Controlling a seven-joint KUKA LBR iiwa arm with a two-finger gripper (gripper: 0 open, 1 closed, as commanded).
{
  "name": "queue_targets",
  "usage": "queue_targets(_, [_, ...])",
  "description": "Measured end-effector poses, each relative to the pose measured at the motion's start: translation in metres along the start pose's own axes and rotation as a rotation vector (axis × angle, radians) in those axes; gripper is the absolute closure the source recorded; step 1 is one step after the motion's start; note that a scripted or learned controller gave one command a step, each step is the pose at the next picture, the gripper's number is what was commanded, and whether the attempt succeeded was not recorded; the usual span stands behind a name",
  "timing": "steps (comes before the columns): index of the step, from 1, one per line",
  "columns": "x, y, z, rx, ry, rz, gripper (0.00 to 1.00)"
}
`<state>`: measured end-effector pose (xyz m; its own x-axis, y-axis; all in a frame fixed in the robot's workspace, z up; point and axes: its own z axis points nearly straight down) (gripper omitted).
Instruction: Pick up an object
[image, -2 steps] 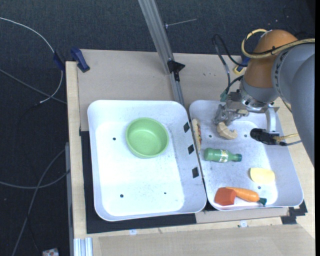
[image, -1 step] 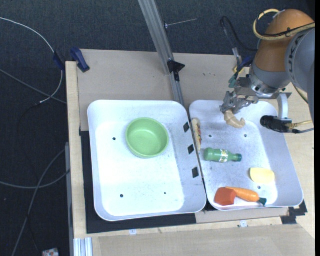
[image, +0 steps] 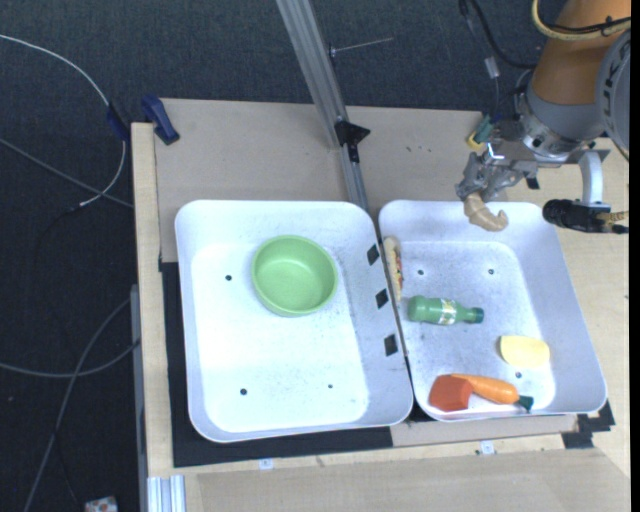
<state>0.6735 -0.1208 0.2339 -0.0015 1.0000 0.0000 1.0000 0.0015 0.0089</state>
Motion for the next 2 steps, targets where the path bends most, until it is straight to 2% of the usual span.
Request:
queue_targets(1, [0.001,0.002,-0.031,0.001,0.000,0.000,1.00])
queue_targets(2, [0.058,-0.005,-0.017,0.020,0.006,-0.005,1.00])
